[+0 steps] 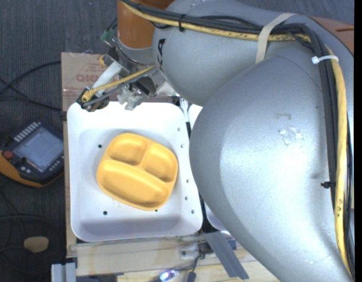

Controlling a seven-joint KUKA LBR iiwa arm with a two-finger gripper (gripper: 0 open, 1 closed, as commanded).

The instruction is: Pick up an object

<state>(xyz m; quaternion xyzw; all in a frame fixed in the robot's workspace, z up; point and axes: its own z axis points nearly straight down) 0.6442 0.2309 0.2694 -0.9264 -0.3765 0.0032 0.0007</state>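
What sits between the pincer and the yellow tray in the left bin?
Nothing: the camera view shows bare white bin rim and floor between the pincer at the far edge and the yellow tray.

The yellow moulded plastic divided plate (138,170) lay in the centre of the left shallow white bin (81,216). The grey arm (269,145) covered the bin at 3 o'clock. The gripper (129,96) stood above the left bin's rim at 12 o'clock. The orange-edged handheld control pendant (28,154) lay on the floor at 9 o'clock.
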